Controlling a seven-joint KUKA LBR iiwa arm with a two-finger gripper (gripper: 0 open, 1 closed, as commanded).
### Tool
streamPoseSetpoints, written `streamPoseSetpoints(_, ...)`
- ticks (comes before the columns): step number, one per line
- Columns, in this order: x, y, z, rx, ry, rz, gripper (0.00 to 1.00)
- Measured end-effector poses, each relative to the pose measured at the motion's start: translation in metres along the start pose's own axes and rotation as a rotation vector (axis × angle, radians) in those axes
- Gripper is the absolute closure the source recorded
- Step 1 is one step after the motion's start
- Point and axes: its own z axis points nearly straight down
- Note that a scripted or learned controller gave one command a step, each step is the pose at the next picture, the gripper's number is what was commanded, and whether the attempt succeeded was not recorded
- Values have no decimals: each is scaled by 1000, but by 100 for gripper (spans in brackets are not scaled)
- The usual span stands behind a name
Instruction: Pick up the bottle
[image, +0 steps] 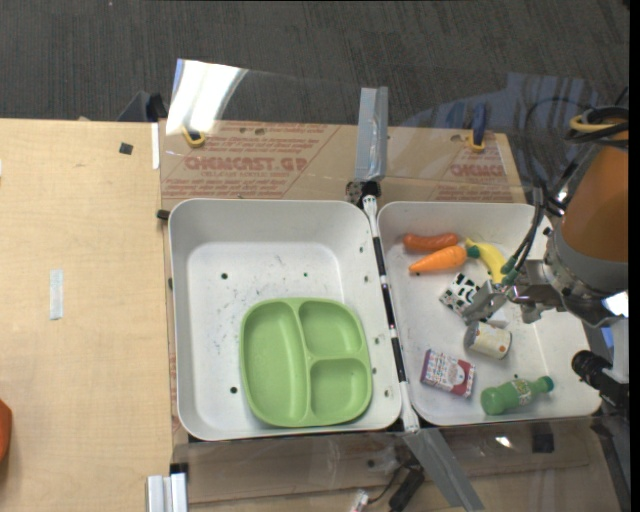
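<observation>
Two white bins side by side on the counter. Left bin (200, 300): holds a green divided plate (305, 362) with three compartments, lying toward the bin's front right; the bin floor is otherwise bare and speckled.

Right bin (440, 410): several small items. An orange-red sausage-like piece (431, 241) near the back wall, a carrot (439, 261) just in front of it, a yellow banana-like piece (488, 257) beside the carrot's thick end. A black-and-white patterned item (460, 292) sits mid-bin. A small cream cup (491, 342) lies tipped on its side. A pink-and-white carton (447, 372) lies flat toward the front.

The bottle (515, 393) (green, pale cap) lies on its side near the right bin's front right corner, cap pointing toward the right wall.

End effector (484, 313) is over mid-bin, just above the cream cup, well back from the bottle; fingers spread apart, nothing between them.
</observation>
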Motion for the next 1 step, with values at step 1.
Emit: streamPoseSetpoints(1,-90,150,119,-3,-1,60,0)
